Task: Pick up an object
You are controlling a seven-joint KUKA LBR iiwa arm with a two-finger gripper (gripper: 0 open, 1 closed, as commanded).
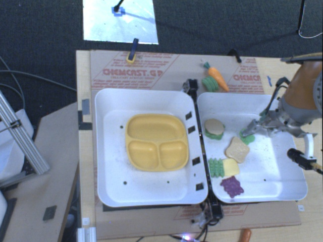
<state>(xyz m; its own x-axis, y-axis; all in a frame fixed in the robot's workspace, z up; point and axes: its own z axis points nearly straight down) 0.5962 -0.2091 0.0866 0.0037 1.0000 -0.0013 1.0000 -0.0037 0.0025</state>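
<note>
Grapes [232,186] lie nearest; gripper [248,132], grip unreadable, hovers by bread [237,149]. Approach step; next, descend squarely onto one item.

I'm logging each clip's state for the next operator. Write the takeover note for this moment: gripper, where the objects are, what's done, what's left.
Gripper: low in the right bin, tips at a small green piece; I can't tell whether it grips anything.
Right bin: burger, bread slice, green ridged piece, yellow block, purple grapes.
Left bin: yellow divided tray.
Carrot lies on the cardboard behind the bins.
Done: nothing lifted.
Left: grasp and lift one object.
</note>
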